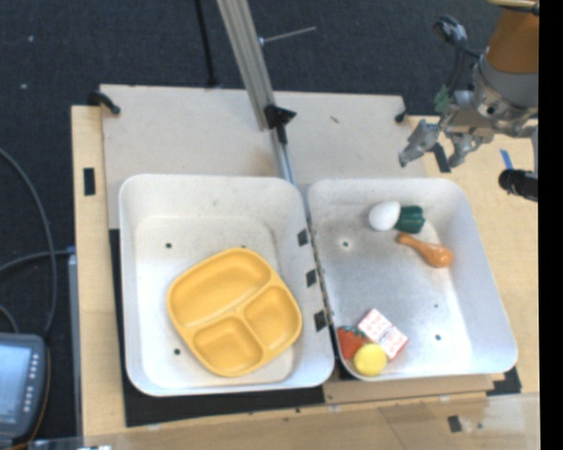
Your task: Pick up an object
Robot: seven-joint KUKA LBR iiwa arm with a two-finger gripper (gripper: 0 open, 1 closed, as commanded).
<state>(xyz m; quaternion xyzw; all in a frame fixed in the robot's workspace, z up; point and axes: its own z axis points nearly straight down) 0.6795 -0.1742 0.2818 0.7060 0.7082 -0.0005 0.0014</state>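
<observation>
My gripper (438, 148) hangs above the far edge of the right bin (469, 326), its two fingers spread apart with nothing between them. Below it in that bin lie a white egg-shaped piece (384, 216), a dark green cup-like piece (411, 218) touching it, and an orange drumstick shape (426, 249). At the bin's near left corner sit a yellow ball (371, 359), a red piece (349, 342) and a small pink-and-white box (383, 332).
The left bin (150, 214) holds a yellow divided plate (233, 310). A slanted metal post (249, 54) rises behind the seam between the bins. A screen (9, 378) sits at the lower left, off the bench.
</observation>
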